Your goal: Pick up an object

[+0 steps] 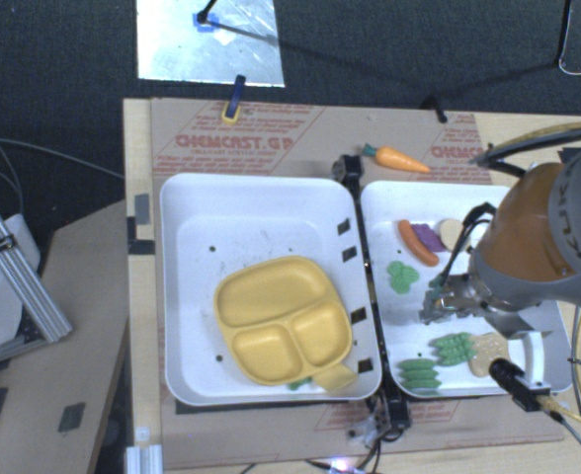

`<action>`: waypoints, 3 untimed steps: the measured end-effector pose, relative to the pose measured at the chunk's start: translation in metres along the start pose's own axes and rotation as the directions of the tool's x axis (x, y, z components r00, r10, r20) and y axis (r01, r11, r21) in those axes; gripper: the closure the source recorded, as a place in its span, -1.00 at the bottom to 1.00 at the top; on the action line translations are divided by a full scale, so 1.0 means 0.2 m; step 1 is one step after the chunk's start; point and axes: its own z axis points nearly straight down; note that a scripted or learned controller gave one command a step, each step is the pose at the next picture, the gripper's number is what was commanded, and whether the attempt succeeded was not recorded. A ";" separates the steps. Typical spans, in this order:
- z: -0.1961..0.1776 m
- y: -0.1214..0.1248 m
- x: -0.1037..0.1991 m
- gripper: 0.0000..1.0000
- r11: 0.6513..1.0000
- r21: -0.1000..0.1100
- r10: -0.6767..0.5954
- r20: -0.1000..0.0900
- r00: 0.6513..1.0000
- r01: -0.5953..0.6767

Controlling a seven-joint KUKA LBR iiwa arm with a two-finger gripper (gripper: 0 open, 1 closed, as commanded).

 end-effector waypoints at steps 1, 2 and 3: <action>0.22 -0.02 0.00 1.00 1.000 0.010 0.011 0.002 1.000 -0.011; 0.15 -0.02 0.00 1.00 1.000 0.005 0.007 0.003 1.000 -0.007; 0.10 -0.01 0.00 1.00 1.000 0.004 0.005 0.002 1.000 -0.005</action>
